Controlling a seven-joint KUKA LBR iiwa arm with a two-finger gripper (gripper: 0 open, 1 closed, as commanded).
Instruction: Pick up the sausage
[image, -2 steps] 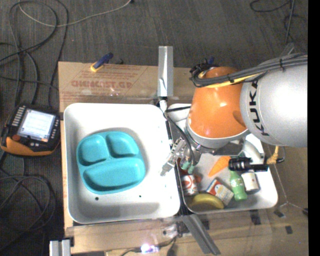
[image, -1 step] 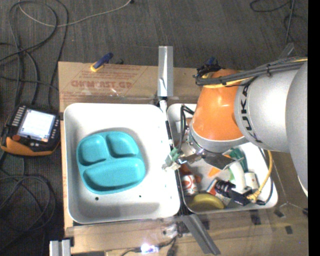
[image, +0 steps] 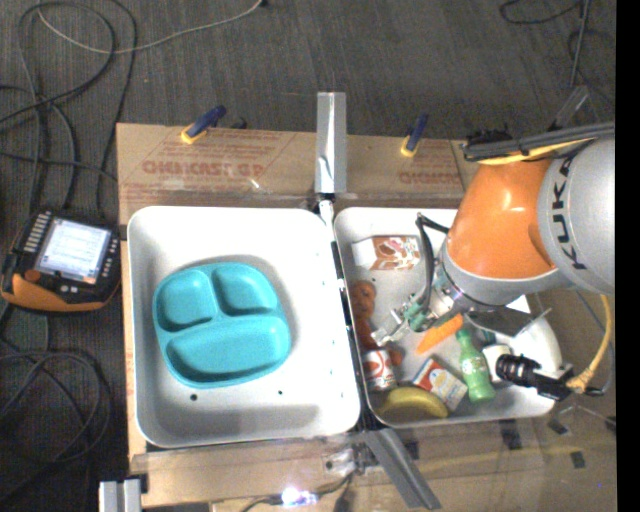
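My gripper (image: 405, 318) hangs low in the right white bin (image: 350, 232), and I cannot tell how its jaws stand; the metalwork there is a blur. The reddish-brown sausage (image: 362, 300) lies just left of the jaws, against the bin's left wall. My worry is crowding: the orange carrot-shaped toy (image: 441, 333) sits just right of the jaws and the red-and-white can (image: 377, 369) below them, so a close could catch either or nudge the sausage against the wall. The orange-banded wrist hides the bin's right half.
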